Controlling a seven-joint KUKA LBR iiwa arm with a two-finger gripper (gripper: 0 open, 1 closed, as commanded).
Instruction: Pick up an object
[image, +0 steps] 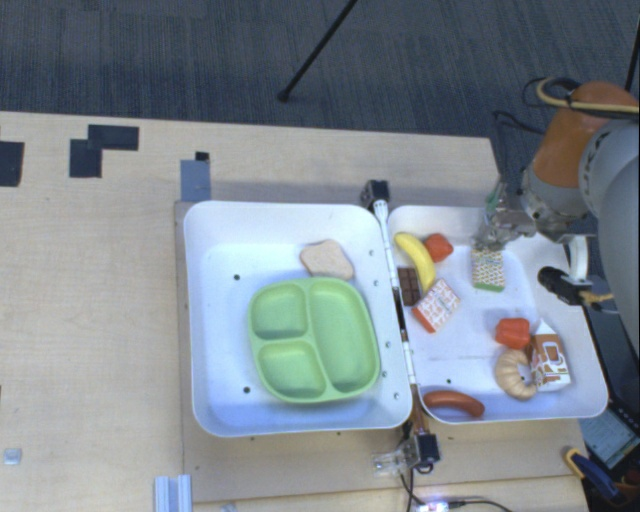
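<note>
Both bins, left (205, 330) and right (590, 385), are seen white; a light-green tray (312, 340) and a tan bread slice (327, 260) are shown in the left one. In the right bin a yellow banana (416, 258), brown chocolate bar (408, 285), red-orange pepper (438, 247), green-and-white patterned packet (488, 270), orange-and-white checked box (436, 304), red block (513, 333), beige croissant (515, 373), orange-white carton (549, 362) and reddish-brown sausage (455, 404) are noted. The arm (590, 160) is seen grey with an orange band, the bench (90, 330) pale wood.
</note>
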